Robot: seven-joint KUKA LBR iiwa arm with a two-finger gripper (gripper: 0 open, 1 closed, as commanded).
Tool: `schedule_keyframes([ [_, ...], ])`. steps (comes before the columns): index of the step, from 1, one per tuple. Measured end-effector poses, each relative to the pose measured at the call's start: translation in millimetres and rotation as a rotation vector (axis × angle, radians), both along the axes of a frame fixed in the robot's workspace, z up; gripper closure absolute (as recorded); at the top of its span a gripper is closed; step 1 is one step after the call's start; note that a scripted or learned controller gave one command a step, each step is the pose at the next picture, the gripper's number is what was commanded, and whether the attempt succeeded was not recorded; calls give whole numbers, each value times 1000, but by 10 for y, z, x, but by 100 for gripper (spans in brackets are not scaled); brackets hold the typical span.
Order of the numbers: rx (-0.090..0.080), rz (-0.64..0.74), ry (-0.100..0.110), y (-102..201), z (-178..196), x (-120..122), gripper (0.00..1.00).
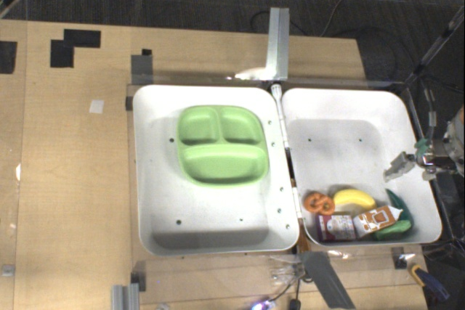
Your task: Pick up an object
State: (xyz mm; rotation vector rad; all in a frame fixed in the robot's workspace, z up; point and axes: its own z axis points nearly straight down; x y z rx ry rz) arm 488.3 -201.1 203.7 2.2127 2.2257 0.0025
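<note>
The fingers (401,165) are hanging at the right bin's (341,120) far right edge, and the white floor stretching away from them toward the bin's middle and back wall is lying open for passage. Just below them, the banana (354,198), the orange pretzel (317,202), the printed packets (360,223) and the green vegetable (399,220) are crowding the near corner. Well beyond the central divider (280,149), a green sectioned plate (220,143) is taking up the left bin's (156,156) middle, leaving free floor around it.

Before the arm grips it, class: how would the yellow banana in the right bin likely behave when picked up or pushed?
The banana looks smooth and curved, so it may slip or pivot between fingers. Packed against the pretzel and carton, a push would probably shift them too.
</note>
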Motion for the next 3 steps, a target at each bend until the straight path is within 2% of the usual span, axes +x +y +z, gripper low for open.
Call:
schedule_keyframes([
  [1, 1, -224, 1, -33, -487, 624, 0],
  [2, 1, -216, -3, -23, -374, 642, 100],
  [3, 1, -227, -2, 296, -204, 1129, 100],
])
